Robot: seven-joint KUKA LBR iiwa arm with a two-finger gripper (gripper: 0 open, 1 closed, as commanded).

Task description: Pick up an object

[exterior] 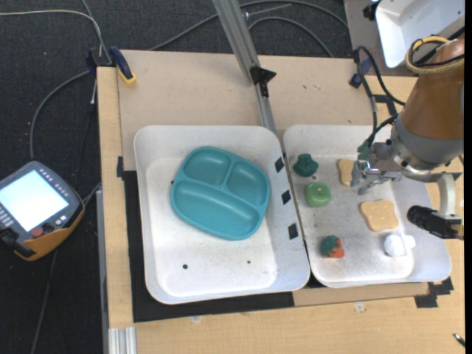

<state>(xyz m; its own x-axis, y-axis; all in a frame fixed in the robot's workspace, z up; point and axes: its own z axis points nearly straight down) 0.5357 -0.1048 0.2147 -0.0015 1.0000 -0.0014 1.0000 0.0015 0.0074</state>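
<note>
In the right bin [346, 271] lie several small toy foods: a dark green piece [305, 166], a green apple [318, 193], a yellow piece [345, 171], a tan toast slice [379, 214], a red and green strawberry [332, 246] and a white piece [394, 245]. My gripper [363, 178] hangs low over the bin's upper right part, just right of the yellow piece and above the toast. Nothing shows between its fingers.
The left bin [158, 271] holds a teal divided plate [221, 192]. A metal pole [236, 28] slants in from the top toward the gap between the bins. Cables and a teach pendant [33, 209] lie on the dark floor at left.
</note>
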